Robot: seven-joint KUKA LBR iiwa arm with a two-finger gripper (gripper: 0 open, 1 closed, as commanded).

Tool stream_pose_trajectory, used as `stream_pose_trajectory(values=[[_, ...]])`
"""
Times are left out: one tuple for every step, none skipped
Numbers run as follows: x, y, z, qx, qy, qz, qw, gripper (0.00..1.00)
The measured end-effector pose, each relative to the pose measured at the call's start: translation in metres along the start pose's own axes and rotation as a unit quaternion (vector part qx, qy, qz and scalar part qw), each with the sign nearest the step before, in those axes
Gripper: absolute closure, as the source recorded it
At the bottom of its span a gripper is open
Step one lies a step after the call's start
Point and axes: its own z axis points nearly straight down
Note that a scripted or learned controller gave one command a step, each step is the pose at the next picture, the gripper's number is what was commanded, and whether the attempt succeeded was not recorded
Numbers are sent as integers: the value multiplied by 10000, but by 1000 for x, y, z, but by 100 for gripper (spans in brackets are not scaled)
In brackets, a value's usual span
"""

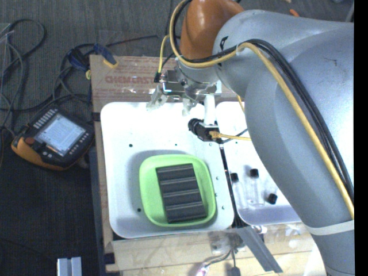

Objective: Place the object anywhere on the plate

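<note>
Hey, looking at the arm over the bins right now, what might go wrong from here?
1. The dark ridged block lies on the green plate, but its near end reaches the rim, so a nudge might tip it off.
2. The gripper hangs over the far edge of the left bin; a low sweep might hit the wall.
3. The yellow cable trails over the bins and might snag.
</note>
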Motion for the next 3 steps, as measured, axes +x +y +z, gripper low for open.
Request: stream_pose_trajectory(values=[[10, 0, -14, -2, 2, 63, 10000, 0], [56, -2, 2, 0, -3, 266, 9996, 0], [19, 0, -40, -12, -16, -360, 9994, 0]])
